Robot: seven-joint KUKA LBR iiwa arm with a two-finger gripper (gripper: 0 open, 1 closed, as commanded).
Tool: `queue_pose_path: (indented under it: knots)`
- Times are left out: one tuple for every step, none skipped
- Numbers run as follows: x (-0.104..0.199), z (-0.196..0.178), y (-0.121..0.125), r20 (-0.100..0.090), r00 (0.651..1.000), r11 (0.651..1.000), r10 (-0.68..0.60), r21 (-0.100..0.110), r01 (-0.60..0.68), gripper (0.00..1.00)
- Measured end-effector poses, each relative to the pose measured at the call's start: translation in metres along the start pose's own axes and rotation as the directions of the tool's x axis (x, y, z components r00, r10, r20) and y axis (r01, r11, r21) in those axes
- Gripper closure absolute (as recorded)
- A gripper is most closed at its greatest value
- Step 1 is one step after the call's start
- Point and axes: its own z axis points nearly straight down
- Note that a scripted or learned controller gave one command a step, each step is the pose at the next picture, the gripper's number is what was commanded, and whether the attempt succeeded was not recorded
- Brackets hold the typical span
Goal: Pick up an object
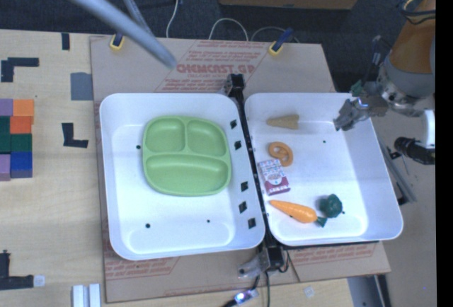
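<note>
While the tool [345,117], its grip state unclear, hovers at the right bin's [379,178] far rim, a centred descent over the cone [283,122] suits best.

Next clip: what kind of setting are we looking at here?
Most likely a robotics lab bench set up for grasping trials. Two white bins sit clamped on a cardboard sheet, toy food like a carrot and pretzel lies in one, and the claw hangs at its edge.

One fixed camera looks down at a slant on the two white bins [212,242]. It sits fairly high above them. The arm [414,51] enters right of the bins.
</note>
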Motion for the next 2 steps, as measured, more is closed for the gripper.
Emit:
queue_pose_path:
  knots:
    - [0.001,-0.027,0.001,-0.001,1.0,1.0,0.001,0.002,-0.001,1.0]
    - [0.056,-0.016,0.0,-0.002,1.0,1.0,-0.002,0.006,0.002,1.0]
